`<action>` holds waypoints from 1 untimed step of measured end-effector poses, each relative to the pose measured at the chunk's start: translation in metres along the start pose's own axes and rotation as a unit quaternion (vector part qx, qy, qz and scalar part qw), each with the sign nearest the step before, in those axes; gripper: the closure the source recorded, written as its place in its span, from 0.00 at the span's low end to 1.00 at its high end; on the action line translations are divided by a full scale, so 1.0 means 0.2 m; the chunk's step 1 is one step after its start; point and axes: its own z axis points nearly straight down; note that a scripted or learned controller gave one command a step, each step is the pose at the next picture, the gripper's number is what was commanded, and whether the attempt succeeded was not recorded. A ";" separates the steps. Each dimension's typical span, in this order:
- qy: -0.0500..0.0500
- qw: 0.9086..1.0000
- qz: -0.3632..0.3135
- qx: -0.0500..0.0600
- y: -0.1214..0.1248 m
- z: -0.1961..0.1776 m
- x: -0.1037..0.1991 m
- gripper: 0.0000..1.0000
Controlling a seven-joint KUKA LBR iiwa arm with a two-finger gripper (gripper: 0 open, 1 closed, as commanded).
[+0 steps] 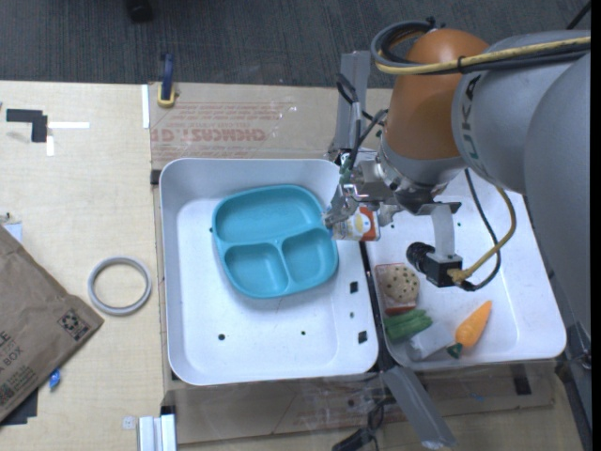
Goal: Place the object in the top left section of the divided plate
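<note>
I am gripping a small red-and-white object [361, 224] between my fingers [349, 216], holding it at the right rim of the blue divided plate [273, 240]. The plate is lying in the left white bin [188, 280]; a carrot [473, 323] is resting in the right bin [535, 280].

In the right bin [540, 341] lie a carrot [474, 323], a green vegetable [408, 324] and a speckled block [397, 286]. On the bench [75, 195] sit a tape ring [119, 284], a cardboard box [33, 322] and a blue clamp [167, 78]
</note>
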 end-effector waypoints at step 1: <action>0.000 1.000 0.009 0.001 -0.04 0.07 0.10 1.00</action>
